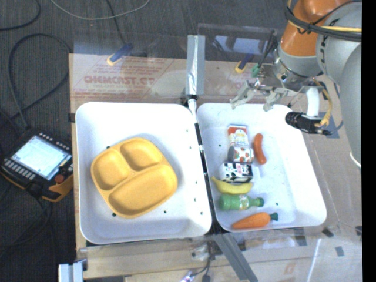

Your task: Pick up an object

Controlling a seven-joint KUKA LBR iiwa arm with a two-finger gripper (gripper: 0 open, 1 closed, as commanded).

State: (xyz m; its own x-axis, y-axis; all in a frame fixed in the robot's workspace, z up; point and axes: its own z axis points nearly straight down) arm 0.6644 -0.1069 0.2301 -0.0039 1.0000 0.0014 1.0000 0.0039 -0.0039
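While it hangs over the right bin (pixel 305 175), end effector (pixel 256 98) spread wide, nothing between its fingers.

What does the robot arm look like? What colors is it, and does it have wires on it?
The arm is smooth and rounded, mostly light grey, with a big shiny orange band above the wrist. Dark cables loop around the orange part. At its end sits a thin silvery metal gripper with two skinny fingers. A small black cylinder with yellowish wiring hangs beside it.
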